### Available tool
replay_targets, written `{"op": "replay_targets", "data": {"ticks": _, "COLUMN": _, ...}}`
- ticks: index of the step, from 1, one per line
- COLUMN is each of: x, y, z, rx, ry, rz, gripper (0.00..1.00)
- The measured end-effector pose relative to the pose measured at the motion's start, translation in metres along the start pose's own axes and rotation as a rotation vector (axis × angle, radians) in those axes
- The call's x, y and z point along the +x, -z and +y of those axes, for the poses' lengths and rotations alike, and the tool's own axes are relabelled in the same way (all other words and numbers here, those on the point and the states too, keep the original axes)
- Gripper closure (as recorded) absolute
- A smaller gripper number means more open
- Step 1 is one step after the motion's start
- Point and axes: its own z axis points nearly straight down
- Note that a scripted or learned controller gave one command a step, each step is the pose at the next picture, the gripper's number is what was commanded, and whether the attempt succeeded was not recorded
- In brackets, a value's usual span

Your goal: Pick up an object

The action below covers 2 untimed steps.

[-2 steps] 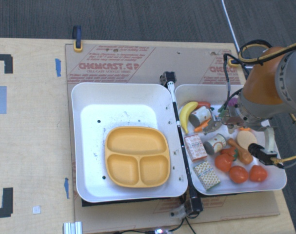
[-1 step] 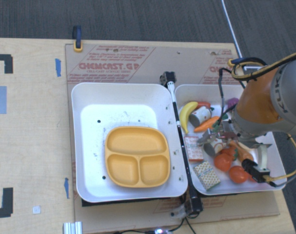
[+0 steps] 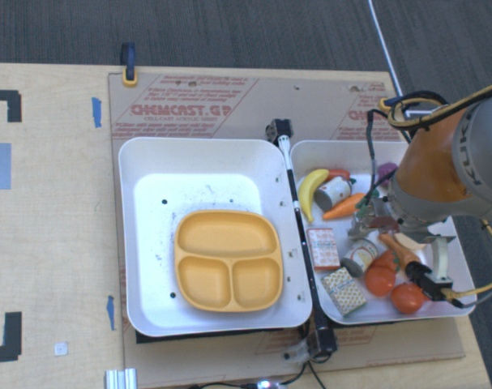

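The right bin (image 3: pixel 464 254) holds a heap of small things: a yellow banana (image 3: pixel 310 189), an orange carrot (image 3: pixel 341 208), a red-and-white packet (image 3: pixel 323 247), a tin can (image 3: pixel 361 258), a patterned beige block (image 3: pixel 344 290) and two red tomatoes (image 3: pixel 380 280) (image 3: pixel 408 298). My gripper (image 3: pixel 365 220) hangs low over the middle of this bin, just right of the carrot and above the can. The wrist and the orange band hide what lies under them. I see nothing held.
In the left bin (image 3: pixel 140 217) lies a yellow divided tray (image 3: pixel 228 259), with bare white floor behind it. A purple thing (image 3: pixel 386 171) and a grey-white item (image 3: pixel 335 191) sit at the back of the right bin. The bins' shared wall (image 3: pixel 294 209) runs just left of the banana.
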Motion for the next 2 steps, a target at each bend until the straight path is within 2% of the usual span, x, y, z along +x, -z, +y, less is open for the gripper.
{"op": "replay_targets", "data": {"ticks": 1, "x": 0.006, "y": -0.008, "z": -0.014, "rx": -0.001, "ry": 0.002, "rz": 0.004, "gripper": 1.00}}
{"op": "replay_targets", "data": {"ticks": 2, "x": 0.061, "y": 0.085, "z": -0.029, "rx": 0.026, "ry": 0.006, "rz": 0.015, "gripper": 1.00}}
